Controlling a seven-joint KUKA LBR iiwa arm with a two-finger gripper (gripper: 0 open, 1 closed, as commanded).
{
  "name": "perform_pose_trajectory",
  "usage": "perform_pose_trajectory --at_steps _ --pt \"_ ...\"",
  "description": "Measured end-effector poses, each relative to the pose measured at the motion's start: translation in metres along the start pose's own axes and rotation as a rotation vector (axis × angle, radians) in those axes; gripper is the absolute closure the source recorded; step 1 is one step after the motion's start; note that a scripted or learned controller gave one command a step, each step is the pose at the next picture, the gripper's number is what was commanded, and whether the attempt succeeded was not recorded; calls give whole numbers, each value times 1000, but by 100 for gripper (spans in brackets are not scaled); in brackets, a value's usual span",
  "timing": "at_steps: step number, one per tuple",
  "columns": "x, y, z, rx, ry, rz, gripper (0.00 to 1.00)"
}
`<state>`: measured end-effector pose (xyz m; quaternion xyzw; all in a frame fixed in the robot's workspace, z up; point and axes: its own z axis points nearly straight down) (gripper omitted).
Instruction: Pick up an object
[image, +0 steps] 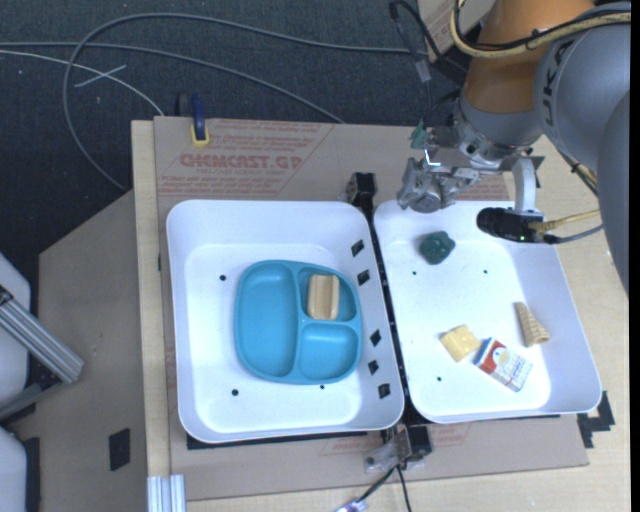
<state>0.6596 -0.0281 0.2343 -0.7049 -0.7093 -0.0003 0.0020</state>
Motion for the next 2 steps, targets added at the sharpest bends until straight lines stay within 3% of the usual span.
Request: perform_pose_trajectory --at_steps 2 --pt "101 -9 17 2 0 0 100"
